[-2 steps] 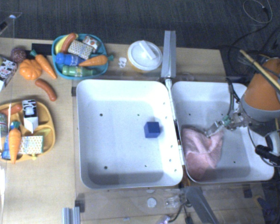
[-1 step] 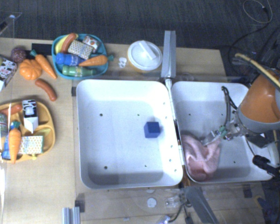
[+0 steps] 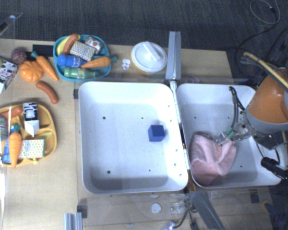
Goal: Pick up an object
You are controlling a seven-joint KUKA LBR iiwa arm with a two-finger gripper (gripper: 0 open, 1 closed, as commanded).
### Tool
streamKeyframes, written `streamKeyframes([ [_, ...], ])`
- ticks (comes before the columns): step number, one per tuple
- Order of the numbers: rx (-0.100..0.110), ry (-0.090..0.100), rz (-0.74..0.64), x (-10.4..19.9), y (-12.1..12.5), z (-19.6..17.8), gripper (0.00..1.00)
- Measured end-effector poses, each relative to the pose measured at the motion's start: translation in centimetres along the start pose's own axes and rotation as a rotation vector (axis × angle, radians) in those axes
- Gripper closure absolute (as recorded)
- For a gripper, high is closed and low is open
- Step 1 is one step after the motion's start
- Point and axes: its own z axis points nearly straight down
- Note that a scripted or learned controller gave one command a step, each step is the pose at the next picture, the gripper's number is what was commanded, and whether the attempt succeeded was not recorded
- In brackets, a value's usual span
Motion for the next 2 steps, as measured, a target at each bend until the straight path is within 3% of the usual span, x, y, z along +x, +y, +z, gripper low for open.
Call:
streamKeyframes([
  [1,0.018,0.012,-0.200,-2.18,4.49,-11.79,1.00],
  [2,0.019,0.012,-0.200,-2.19,4.47,-11.78,0.00],
])
